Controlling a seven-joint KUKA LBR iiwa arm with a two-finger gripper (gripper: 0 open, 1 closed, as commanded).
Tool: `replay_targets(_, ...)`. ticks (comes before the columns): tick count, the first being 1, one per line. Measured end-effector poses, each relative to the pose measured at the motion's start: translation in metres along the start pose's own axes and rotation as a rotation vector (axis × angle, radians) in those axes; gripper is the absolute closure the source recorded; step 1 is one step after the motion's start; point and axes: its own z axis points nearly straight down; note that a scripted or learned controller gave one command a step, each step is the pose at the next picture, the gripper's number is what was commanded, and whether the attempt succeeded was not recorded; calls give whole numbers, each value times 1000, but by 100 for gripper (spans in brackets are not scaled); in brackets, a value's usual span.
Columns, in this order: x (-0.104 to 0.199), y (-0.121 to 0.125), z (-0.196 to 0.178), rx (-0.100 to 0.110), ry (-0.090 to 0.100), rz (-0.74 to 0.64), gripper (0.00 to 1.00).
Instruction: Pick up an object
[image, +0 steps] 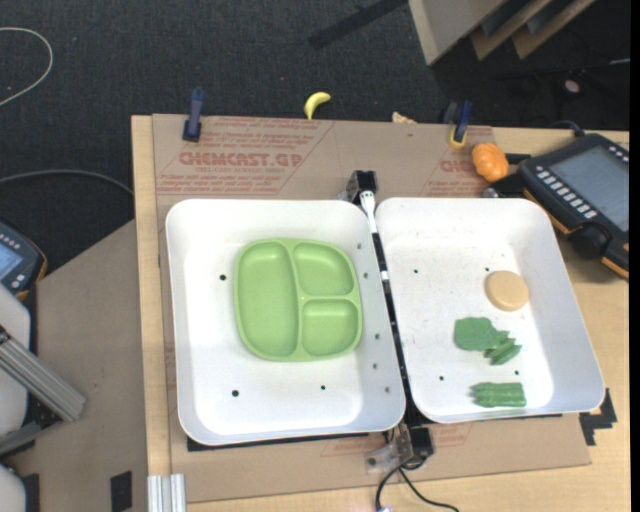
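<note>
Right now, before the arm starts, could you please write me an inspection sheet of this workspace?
Surface: brown board carrying the left bin and right bin, side by side.
Job's things: in the right bin, a tan round piece, a green leafy piece and a green flat piece, lying apart from each other.
Clutter: green divided plate in the left bin; yellow banana and orange item near the board's far edge.
Grippers: nothing seen.
Cables: thin cable on the dark floor; another cable at the near edge.
Surroundings: blue clamps; handheld control pendant at right.
</note>
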Motion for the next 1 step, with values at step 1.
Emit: replay_targets(1, 0, -74, 102, 28, 12, 6, 100)
